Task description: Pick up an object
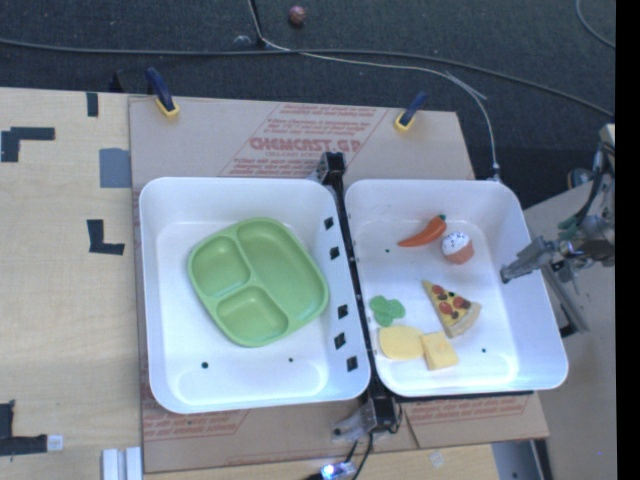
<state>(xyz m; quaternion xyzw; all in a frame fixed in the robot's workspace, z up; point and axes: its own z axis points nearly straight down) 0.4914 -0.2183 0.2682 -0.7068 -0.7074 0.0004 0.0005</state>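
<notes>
The right bin (500,363) holds several toy foods. An orange carrot (424,232) lies near the back, with a small cupcake (457,247) beside it. A pizza slice (452,308) sits in the middle, a green leafy piece (386,310) to its left, and a round yellow piece (400,343) and a yellow cheese block (438,351) at the front. My gripper (522,264) hovers over the right rim of this bin, to the right of the cupcake and apart from every item. Nothing is seen in its grasp.
The left bin (165,368) carries a green divided plate (258,280). Black clips run along the divider (342,268) between the bins. Both bins rest on a cardboard sheet (290,138) held by two clamps. A cable (470,88) crosses the dark floor behind.
</notes>
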